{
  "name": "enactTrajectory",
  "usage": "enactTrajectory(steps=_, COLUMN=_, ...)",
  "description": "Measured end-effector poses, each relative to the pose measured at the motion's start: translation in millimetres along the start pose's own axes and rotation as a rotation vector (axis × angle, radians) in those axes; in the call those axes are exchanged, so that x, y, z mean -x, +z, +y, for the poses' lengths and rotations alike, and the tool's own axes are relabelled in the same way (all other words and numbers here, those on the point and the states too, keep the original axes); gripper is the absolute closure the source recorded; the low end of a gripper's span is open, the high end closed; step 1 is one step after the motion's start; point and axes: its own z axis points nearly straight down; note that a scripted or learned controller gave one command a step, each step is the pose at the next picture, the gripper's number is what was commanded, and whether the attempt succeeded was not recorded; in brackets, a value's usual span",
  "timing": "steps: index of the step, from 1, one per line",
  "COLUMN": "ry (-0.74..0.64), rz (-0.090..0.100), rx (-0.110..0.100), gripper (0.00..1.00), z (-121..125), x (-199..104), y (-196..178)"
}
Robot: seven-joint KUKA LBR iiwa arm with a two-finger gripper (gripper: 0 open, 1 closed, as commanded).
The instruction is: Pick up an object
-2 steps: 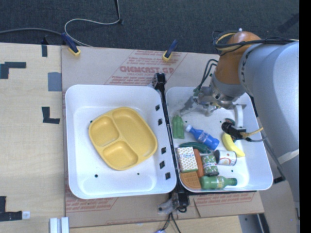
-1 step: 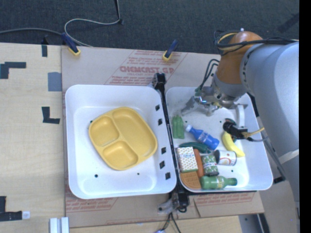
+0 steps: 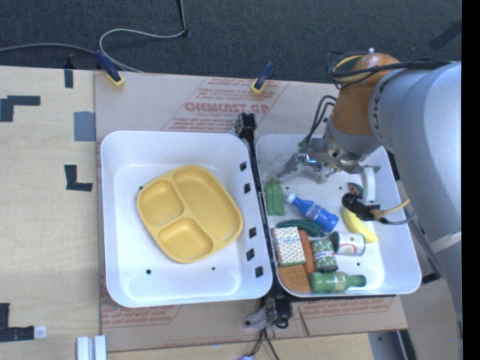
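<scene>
Clearly, the small things were gathered in the right shallow white bin (image 3: 397, 268). The tool (image 3: 304, 163) hung over the far part of this bin, at the end of the grey arm (image 3: 420, 126) with the orange band. I could not tell if the tool was wide or narrow, and nothing was seen held in it.

The blue plastic bottle (image 3: 316, 214) lay on its side just nearer to the camera than the tool, close to it but apart. Its long axis ran at a slant. The white cap (image 3: 292, 199) pointed to the far left, towards the wall between the bins, and the base pointed to the near right. Its surface looked smooth and glossy.

Just left of the cap lay a small green block-like piece (image 3: 274, 198), beside the middle wall. A yellow curved banana-shaped thing (image 3: 358, 223) lay to the right of the bottle. Nearer to the front were a patterned box (image 3: 286, 244), an orange carrot-shaped stick (image 3: 306, 250), a small can with green label (image 3: 324, 255), and a green glossy bottle (image 3: 336, 281) lying with its long axis left to right.

The left shallow white bin (image 3: 127, 276) carried a yellow plastic plate with three compartments (image 3: 189, 212). Both bins rested on a brown cardboard sheet (image 3: 172, 107) on the pale wooden desk (image 3: 45, 201).
</scene>
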Motion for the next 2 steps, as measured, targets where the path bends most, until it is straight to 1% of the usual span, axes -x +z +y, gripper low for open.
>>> enactTrajectory(steps=1, ry=-0.001, rz=0.001, rx=-0.001, gripper=0.0, z=-1.6, x=-13.4, y=0.2)
enactTrajectory(steps=2, ry=0.0, rz=0.001, rx=0.001, gripper=0.0, z=-9.6, x=-13.9, y=0.0)
